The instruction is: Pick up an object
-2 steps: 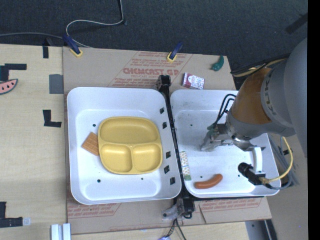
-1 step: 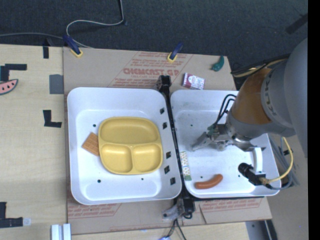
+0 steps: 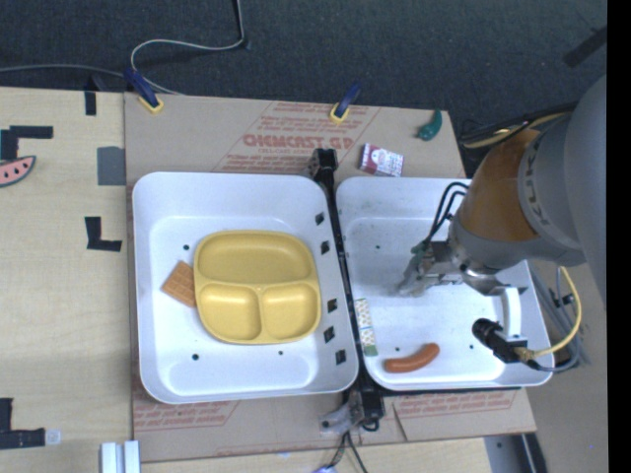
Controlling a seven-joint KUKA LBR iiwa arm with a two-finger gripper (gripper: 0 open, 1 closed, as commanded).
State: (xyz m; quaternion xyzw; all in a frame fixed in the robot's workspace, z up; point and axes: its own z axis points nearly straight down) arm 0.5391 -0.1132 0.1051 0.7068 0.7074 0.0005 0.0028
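**Nothing lifted yet, gripper low in the right bin**

From where I stand, the pick looks barely begun. The arm (image 3: 523, 200) reaches in from the right and bends down into the right bin (image 3: 394, 200), with its gripper (image 3: 412, 282) close to the white floor near the middle of that bin. The fingers are small and dark against the wrist, and I cannot tell how the jaws stand, wide or narrow. I see nothing between them, so I would not call anything held.

The nearest thing to pick is a sausage (image 3: 411, 360), reddish brown, lying flat near the front wall of the same bin. It is apart from the gripper, toward the front of the bin, and looks untouched.

In the left bin (image 3: 158, 205) sits a yellow tray (image 3: 258, 286) with three compartments, resting flat and taking up most of the floor. A cracker (image 3: 179, 284) pokes out from under its left edge, partly covered. Both are well apart from the gripper, across the wall between the bins.

Behind the bins, on the cardboard (image 3: 246, 131), lies a small packet (image 3: 380, 160), out of play as far as I can judge.

So my reading: no object is off the floor, and the whole grasp and lift are left to do. If the sausage is the target, the gripper needs to shift toward the front of the bin before closing; where it hangs now, it looks to be over bare floor
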